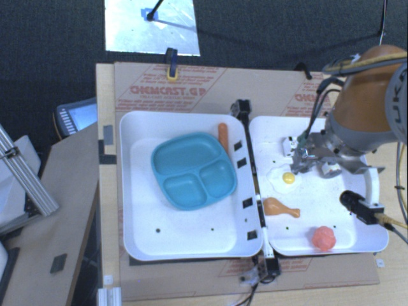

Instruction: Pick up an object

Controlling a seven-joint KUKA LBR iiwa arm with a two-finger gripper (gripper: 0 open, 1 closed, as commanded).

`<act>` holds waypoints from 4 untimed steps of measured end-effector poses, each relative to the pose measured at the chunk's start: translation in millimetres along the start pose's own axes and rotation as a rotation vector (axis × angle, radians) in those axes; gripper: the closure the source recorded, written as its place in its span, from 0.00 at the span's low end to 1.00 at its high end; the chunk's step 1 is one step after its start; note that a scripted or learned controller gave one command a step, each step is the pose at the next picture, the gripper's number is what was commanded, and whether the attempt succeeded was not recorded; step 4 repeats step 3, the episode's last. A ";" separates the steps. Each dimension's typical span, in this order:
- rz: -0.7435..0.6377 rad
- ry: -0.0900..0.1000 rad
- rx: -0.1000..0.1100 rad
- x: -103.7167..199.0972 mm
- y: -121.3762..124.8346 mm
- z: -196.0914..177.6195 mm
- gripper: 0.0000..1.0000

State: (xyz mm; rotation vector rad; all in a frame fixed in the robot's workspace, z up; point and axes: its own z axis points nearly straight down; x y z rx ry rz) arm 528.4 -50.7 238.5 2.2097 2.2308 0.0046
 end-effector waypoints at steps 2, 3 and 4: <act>0.000 0.001 -0.001 96.2 54.7 1.9 1.00; 0.000 0.002 -0.001 144.5 88.3 -0.6 1.00; 0.000 0.002 -0.001 144.5 88.3 -0.6 1.00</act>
